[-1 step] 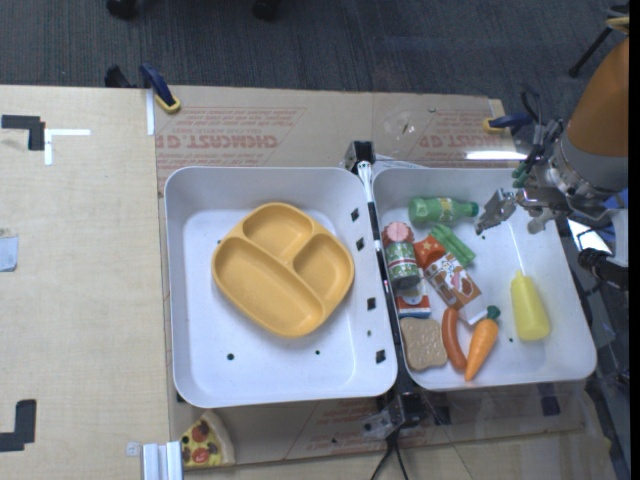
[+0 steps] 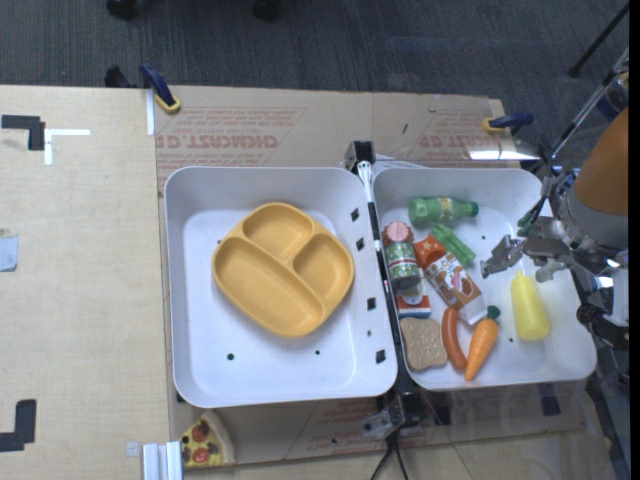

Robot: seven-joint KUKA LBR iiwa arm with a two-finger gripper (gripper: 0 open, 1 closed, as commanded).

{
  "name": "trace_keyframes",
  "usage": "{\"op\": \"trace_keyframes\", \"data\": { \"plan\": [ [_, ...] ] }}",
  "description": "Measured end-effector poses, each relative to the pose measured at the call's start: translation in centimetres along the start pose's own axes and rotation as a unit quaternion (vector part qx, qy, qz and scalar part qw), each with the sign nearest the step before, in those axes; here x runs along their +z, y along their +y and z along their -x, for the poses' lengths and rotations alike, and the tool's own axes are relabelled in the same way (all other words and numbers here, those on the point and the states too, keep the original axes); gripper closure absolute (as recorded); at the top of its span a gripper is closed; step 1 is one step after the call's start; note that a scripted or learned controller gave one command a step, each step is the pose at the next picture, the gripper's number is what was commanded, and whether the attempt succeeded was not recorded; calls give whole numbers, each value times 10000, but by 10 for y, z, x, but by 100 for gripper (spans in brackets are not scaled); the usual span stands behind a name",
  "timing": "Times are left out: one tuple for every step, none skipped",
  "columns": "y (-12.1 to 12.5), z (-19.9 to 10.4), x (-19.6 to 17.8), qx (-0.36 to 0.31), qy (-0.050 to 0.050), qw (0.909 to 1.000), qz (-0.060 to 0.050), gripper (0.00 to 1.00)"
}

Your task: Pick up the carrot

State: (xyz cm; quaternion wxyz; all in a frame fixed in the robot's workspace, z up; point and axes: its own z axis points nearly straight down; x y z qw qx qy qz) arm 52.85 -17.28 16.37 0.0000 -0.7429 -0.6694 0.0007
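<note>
The orange carrot (image 2: 481,347) with a green top lies in the right bin (image 2: 565,368) near its front wall, tip pointing toward the front. A red sausage (image 2: 454,337) touches its left side. My gripper (image 2: 520,265) hovers over the right part of that bin, behind and a little right of the carrot and apart from it. It is open with nothing between its fingers. A yellow bottle (image 2: 528,308) lies between the gripper and the carrot.
The right bin also holds a green bottle (image 2: 442,209), a red-capped can (image 2: 402,258), a snack packet (image 2: 452,274) and a bread slice (image 2: 424,344). A yellow divided plate (image 2: 284,268) sits in the left bin (image 2: 200,368). A toy pizza slice (image 2: 203,443) lies outside.
</note>
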Motion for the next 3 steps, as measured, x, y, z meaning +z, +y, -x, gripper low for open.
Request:
{"op": "trace_keyframes", "data": {
  "plan": [
    [-54,-33,73,-952,7,9955,4,0],
    [-52,-32,64,-938,3,9956,22,100],
    [-29,-154,-27,-829,0,9966,9,100]
  ]
}}
